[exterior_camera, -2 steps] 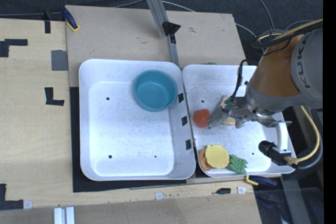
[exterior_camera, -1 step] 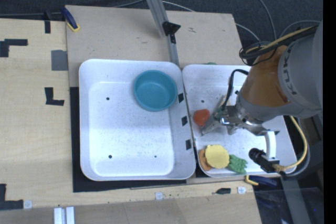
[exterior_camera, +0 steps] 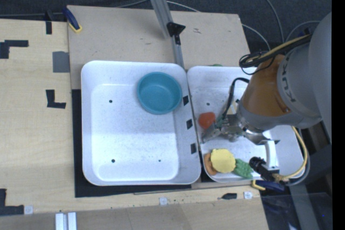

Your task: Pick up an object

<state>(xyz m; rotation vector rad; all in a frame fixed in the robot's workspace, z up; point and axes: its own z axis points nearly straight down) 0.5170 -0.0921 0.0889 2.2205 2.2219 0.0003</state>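
Arm is down in the right white bin [exterior_camera: 215, 75], gripper [exterior_camera: 216, 129] low near that bin's left wall, centre-right of frame. Claw state: cannot tell, metal blurs together at the tip. Likely target is the small red-orange rounded object [exterior_camera: 207, 119], touching or just beside the gripper tip; not visibly gripped. Judging by the pose, it's lined up for a grab there, wrist angled in from the right. Just below, at the bin's lower edge: yellow rounded object [exterior_camera: 222, 160] on an orange piece, green leafy piece [exterior_camera: 243, 168] beside it. Bin wall crowds the target on the left. Left white bin [exterior_camera: 97, 116] holds a blue round bowl [exterior_camera: 159, 92], upper part, well apart.
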